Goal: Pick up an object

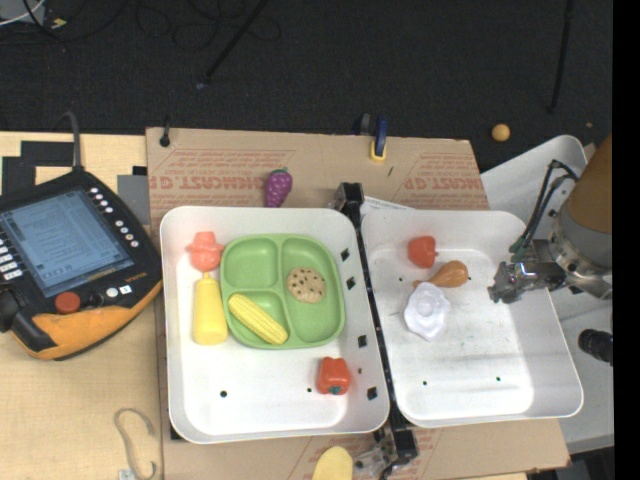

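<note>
Hovering tool (503, 290) beside crumpled white lump (428, 311), glossy bin (470, 398).

Dark floor (300, 48) fills the upper frame, crossed by thin black cables (235, 28). A pale wooden bench (60, 408) sits lower left, brown cardboard (320, 168) at centre, perhaps white sheeting (545, 163) upper right

My end effector (503, 286): small, dark metal, grey-black, with glinting edges; blocky body behind it in silver and grey. Black cables (545, 200) loop up from it at 12 o'clock, thin, two or three strands arching together. My wrist housing (588, 253) at 3 o'clock: rounded, grey. Above it, my orange band (600, 183), dull brownish in this light. Markings and screws too small to make out.
</note>
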Controlling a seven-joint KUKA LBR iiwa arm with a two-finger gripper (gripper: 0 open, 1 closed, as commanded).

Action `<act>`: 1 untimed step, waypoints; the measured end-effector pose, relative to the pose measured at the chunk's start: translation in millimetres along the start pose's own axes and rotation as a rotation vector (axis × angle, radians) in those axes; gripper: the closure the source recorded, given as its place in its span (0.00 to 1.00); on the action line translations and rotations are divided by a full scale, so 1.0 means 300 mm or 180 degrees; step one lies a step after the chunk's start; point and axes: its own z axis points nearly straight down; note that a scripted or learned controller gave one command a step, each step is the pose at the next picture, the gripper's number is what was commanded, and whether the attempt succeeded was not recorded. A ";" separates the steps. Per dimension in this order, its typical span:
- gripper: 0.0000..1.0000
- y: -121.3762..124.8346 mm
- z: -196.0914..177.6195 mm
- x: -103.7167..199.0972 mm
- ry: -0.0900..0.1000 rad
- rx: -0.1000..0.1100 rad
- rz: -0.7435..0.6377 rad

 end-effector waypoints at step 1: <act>1.00 0.001 -0.050 -0.004 0.0003 0.0004 -0.0001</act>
